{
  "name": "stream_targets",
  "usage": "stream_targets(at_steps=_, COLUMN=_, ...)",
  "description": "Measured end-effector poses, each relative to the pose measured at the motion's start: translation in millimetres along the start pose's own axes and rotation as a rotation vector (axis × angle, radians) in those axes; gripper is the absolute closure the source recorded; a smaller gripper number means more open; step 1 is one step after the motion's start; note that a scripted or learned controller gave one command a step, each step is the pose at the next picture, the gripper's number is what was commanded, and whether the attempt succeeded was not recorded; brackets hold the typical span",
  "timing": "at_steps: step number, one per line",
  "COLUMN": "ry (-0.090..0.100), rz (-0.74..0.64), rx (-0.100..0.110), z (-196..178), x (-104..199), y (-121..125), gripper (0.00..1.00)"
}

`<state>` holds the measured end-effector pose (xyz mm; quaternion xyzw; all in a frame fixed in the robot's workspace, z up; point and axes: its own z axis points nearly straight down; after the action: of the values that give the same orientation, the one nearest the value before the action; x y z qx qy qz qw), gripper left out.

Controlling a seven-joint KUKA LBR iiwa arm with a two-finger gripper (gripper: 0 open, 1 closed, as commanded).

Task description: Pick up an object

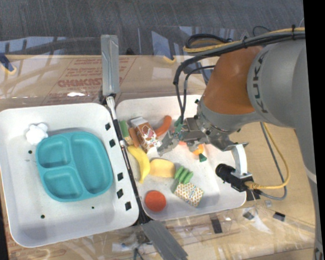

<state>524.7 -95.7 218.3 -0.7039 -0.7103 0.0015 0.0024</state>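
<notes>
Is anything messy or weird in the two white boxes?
Nothing looks spilled or broken. The right bin is a crowded jumble: a banana, a red ball, a patterned block and other toys lie at all angles. The left bin is tidier, with a teal divided tray sitting slightly askew and a small white lump beside it.

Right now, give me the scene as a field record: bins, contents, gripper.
left bin: teal divided tray; small white item at its far left corner
right bin: banana, red ball, patterned block, green piece, yellow piece, brown box, orange carrot-like piece
gripper: low over the right bin's middle, near the brown box
grasp: cannot tell
arm: reaches in from the right
</notes>
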Motion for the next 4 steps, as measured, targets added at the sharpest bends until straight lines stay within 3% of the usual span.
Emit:
stream_targets(at_steps=1, ry=-0.001, rz=0.078, rx=0.001, z=53, x=-44, y=67, gripper=0.00)
stream_targets(at_steps=2, ry=-0.002, rz=-0.011, rx=-0.004, z=126, x=-109, y=103, gripper=0.00)
stream_targets(at_steps=3, ry=-0.001, rz=0.003, rx=-0.001, z=122, x=-72, y=109, gripper=0.00)
stream_targets(at_steps=4, ry=-0.010, rz=-0.168, rx=-0.005, z=123, x=-46, y=110, gripper=0.00)
